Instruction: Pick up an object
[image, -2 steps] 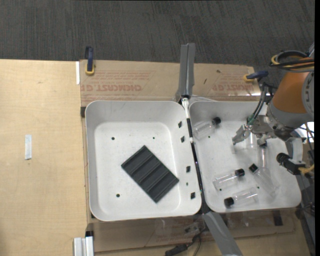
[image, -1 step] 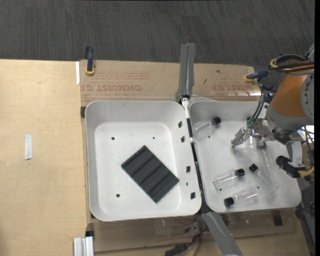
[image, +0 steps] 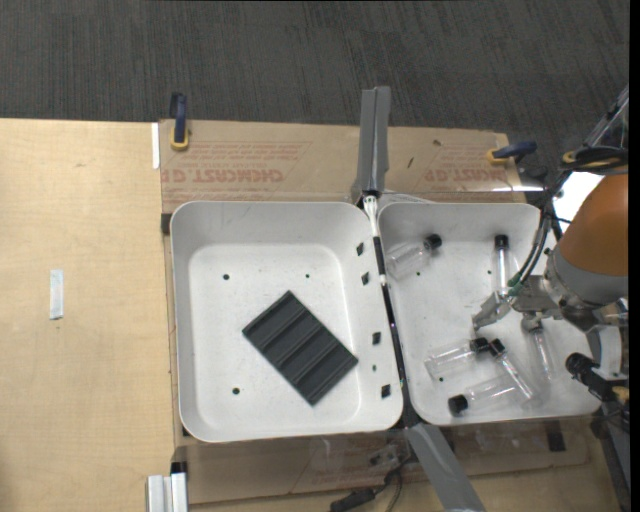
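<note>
Spanning the cardboard (image: 330, 160), mirrored red print reads "CHEMCAST GP".

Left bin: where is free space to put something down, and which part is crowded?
The left bin is bare around the dark ridged block, widest along its far wall and left side. The right bin is crowded: clear vials and the gripper fill its near right.

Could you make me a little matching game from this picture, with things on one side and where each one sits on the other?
Things:
1. dark ribbed tray
2. clear vials with black caps
3. gripper
4. blue clamp

Places:
A. lying in the right bin
B. on the cardboard's far left corner
C. lying at a slant in the left bin
D. over the right bin, above the vials

Pairs: 1-C, 2-A, 3-D, 4-B
</note>
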